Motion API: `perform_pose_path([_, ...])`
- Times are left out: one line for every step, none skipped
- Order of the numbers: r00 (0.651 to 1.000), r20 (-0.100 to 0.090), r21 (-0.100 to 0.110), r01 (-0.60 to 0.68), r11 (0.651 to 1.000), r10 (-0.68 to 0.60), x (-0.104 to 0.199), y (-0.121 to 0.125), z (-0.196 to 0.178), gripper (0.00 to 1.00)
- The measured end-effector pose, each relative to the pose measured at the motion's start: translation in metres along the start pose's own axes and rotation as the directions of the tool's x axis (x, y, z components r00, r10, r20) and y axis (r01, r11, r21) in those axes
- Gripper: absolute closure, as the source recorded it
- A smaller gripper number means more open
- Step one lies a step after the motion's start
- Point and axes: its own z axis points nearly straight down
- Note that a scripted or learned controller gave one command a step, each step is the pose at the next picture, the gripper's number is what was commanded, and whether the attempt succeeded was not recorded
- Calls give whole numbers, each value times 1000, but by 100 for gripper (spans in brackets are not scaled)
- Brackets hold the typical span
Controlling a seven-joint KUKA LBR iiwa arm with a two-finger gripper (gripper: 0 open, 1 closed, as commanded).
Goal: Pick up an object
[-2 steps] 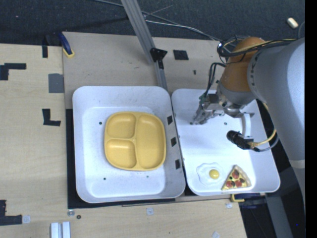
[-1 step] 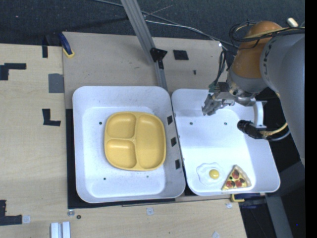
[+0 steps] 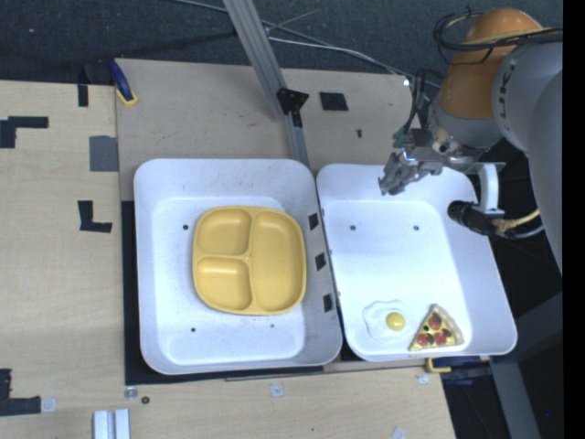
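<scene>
My tool [image 3: 395, 183], finger spacing indiscernible, hovers at the right bin's [image 3: 475, 273] far rim; descend squarely over the fried egg [image 3: 386, 319].

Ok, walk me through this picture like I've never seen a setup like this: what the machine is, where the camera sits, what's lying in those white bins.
The camera is fixed above a bench and looks down at a slant. The grey machine with the orange band on the right is a robot arm. At its tip is its hand, a small two-finger tool, poised over the far edge of the right bin. I see nothing held in it.

Two shallow white bins sit side by side. The left bin holds a yellow divided plate with three compartments. The right bin holds a toy fried egg and a toy pizza slice, lying next to each other near its front corner, well away from the hand.
</scene>
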Motion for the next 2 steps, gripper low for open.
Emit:
perform_pose_path([1000, 1, 0, -2, 1000, 2, -7, -4, -57, 100])
perform_pose_path([1000, 0, 7, 0, 1000, 0, 31, -34, -43, 100])
